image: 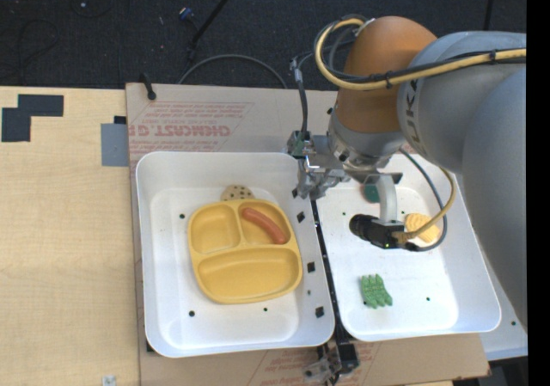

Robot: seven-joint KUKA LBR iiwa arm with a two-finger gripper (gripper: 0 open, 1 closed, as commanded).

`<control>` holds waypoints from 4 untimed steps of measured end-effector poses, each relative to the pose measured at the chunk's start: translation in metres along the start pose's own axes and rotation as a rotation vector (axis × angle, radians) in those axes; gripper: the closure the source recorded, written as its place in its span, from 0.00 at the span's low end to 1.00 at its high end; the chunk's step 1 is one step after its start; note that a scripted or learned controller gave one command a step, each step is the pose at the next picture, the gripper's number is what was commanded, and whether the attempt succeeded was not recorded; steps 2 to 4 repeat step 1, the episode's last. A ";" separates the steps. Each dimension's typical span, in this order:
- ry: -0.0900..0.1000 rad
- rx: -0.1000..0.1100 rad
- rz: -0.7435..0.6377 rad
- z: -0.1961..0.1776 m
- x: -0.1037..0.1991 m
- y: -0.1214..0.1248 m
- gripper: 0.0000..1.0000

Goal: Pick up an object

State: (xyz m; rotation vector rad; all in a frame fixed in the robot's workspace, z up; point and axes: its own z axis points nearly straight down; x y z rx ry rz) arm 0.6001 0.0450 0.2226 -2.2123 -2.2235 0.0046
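both bins look like smooth white plastic with a soft sheen, the left bin and the right bin alike. the yellow tray is glossy moulded plastic, and the sausage on it has a shiny, plastic-looking skin. the green toy looks matt and ribbed. the cardboard under the bins is dull brown paperboard with red print. the bench top is pale, matt wood. the arm has a smooth grey painted shell and a satin orange band.
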 end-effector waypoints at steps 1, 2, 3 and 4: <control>0.000 -0.003 0.000 -0.007 0.045 0.001 1.00; 0.000 -0.003 0.000 -0.007 0.045 0.001 1.00; 0.000 -0.003 0.000 -0.007 0.045 0.001 1.00; 0.000 -0.003 0.000 -0.007 0.045 0.001 1.00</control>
